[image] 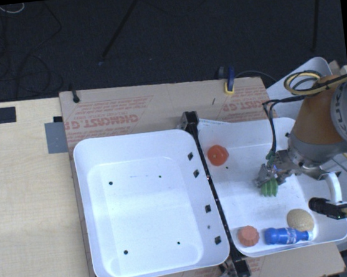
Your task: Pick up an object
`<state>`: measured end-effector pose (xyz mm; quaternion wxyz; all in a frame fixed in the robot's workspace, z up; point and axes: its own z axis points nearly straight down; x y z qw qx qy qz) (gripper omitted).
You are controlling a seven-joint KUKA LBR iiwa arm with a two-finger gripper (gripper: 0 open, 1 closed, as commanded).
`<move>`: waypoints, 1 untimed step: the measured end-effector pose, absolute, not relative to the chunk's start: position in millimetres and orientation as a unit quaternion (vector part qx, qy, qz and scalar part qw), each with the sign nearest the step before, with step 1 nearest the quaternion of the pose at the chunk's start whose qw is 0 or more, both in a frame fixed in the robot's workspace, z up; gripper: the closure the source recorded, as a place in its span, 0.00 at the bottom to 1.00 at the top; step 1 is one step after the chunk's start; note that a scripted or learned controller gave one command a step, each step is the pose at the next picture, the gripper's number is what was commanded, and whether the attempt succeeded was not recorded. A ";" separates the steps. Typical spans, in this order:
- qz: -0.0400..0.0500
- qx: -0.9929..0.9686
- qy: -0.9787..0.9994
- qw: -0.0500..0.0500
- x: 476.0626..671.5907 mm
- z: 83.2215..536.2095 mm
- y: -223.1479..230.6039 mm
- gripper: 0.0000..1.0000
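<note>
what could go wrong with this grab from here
The gripper sits at a small green object on the right bin's floor; the view doesn't show it between the fingers, so it may slip free on lifting. The grab is also close to the arm's own dangling cables, which could snag.
</note>
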<state>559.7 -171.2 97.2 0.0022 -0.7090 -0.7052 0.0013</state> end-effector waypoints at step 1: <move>0.000 -0.705 -0.709 0.003 567.6 86.9 -85.6 1.00</move>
